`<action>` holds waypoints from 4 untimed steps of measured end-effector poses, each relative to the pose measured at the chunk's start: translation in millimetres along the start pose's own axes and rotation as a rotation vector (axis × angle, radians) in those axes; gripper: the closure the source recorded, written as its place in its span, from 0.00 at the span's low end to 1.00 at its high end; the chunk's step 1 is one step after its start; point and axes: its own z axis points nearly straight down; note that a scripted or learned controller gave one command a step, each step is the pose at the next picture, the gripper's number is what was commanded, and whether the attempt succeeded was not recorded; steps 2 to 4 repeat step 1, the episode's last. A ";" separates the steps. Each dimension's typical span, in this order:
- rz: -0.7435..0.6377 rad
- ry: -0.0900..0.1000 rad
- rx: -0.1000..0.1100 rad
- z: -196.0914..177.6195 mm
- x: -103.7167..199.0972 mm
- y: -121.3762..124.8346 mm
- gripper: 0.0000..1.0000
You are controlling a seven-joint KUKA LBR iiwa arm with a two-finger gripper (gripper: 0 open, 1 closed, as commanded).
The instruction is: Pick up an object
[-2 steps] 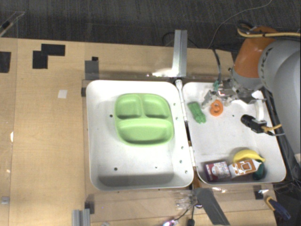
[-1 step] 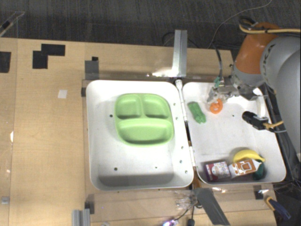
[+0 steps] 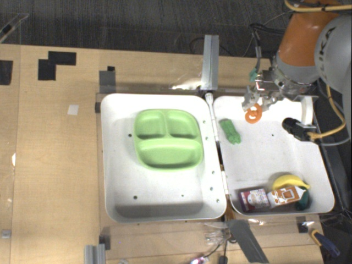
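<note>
My gripper (image 3: 255, 104) hangs over the far left part of the right bin (image 3: 275, 153), below the orange band of the arm. A small orange ring (image 3: 252, 115) sits right at its fingertips, and the fingers look shut on the ring's upper edge. A green pickle-shaped object (image 3: 230, 131) lies in the same bin, a little to the left of and nearer than the ring.
The left bin (image 3: 118, 169) holds a green divided plate (image 3: 168, 138). At the right bin's near edge lie a yellow banana (image 3: 290, 181), a dark red packet (image 3: 253, 198) and an orange and white carton (image 3: 286, 194). A black part (image 3: 294, 126) and cables hang at the right.
</note>
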 end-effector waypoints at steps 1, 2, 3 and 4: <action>0.093 -0.001 0.002 -24.7 -15.8 18.3 1.00; 0.093 -0.001 0.002 -24.7 -15.8 18.3 1.00; 0.093 -0.001 0.002 -24.7 -15.8 18.3 1.00; 0.093 -0.001 0.002 -24.7 -15.8 18.3 1.00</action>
